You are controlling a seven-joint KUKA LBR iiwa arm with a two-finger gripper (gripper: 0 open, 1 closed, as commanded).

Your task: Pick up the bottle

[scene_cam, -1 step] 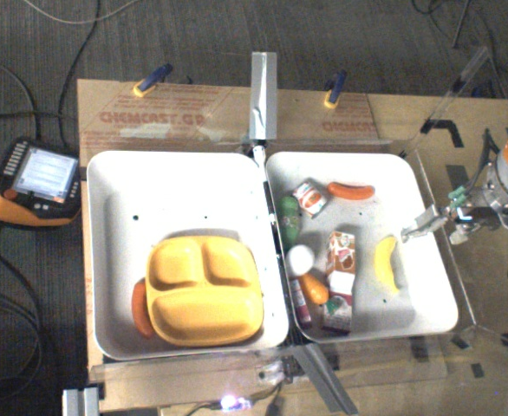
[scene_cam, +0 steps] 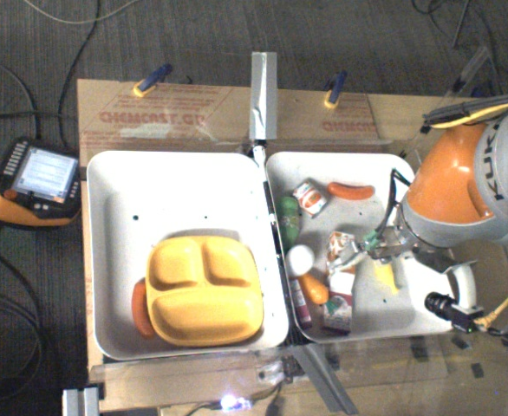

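Two white bins side by side, and the pick hasn't really happened yet as far as I can judge. Over in the left bin (scene_cam: pixel 107 232) sits a yellow divided tray (scene_cam: pixel 205 290), smooth moulded plastic with three compartments and rounded corners, with something orange-red (scene_cam: pixel 138 306) poking out from under its left edge. The right bin (scene_cam: pixel 384 165) is where the clutter is. Tucked against its left wall is what I take to be the bottle (scene_cam: pixel 288 219): green, elongated, glossy, lying along the wall. Just below it sits a white egg-shaped ball (scene_cam: pixel 300 258), then an orange carrot-like piece (scene_cam: pixel 315 290) and a dark flat packet (scene_cam: pixel 337 312). Further up are a small red-and-white can (scene_cam: pixel 309 198) and a shiny toy sausage (scene_cam: pixel 351 191). The gripper (scene_cam: pixel 364 248) hangs near mid-bin over a crinkly wrapper (scene_cam: pixel 341 251), apart from the bottle. Whether it's spread or pinched, I can't tell. So the approach, grasp and lift are all left to do.
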